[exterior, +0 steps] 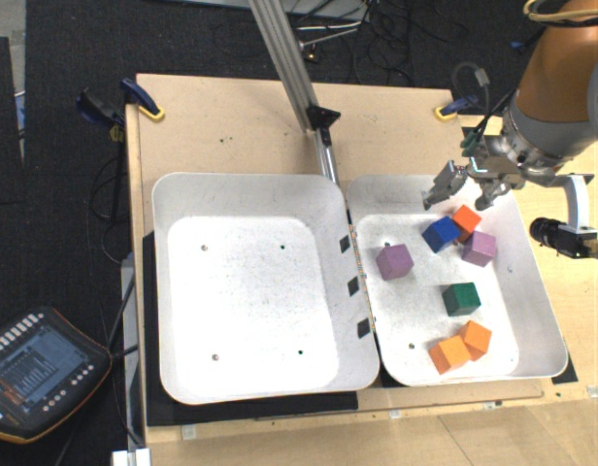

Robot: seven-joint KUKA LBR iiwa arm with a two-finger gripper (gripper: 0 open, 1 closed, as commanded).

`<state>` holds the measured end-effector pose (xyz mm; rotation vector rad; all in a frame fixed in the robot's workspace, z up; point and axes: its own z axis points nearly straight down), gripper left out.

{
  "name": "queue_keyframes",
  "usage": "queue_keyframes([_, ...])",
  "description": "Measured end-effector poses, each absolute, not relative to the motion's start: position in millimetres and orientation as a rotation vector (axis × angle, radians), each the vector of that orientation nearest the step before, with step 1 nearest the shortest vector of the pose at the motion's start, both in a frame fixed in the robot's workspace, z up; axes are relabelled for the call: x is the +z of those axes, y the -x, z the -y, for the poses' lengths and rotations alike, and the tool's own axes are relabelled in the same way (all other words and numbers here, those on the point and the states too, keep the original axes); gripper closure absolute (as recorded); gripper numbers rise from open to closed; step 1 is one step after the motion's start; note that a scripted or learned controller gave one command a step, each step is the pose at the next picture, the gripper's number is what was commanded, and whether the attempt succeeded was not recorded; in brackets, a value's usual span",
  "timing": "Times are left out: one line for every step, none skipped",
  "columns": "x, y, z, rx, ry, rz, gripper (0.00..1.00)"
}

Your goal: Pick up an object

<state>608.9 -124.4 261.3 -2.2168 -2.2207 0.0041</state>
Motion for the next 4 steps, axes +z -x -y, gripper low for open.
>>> queue_keyframes([263.9, -609.6, 124.5, 0.0, 2.22, 2.223, 0.0])
queue_keyframes([219.3, -611.7, 119.4, 0.005, 2.219, 2.22, 0.0])
queue_keyframes([171.7, -609.4, 127.4, 0.006, 2.221, 2.217, 0.0])
queue_keyframes([118.9, -619.6, 126.9, 0.002, 2.219, 2.222, 0.0])
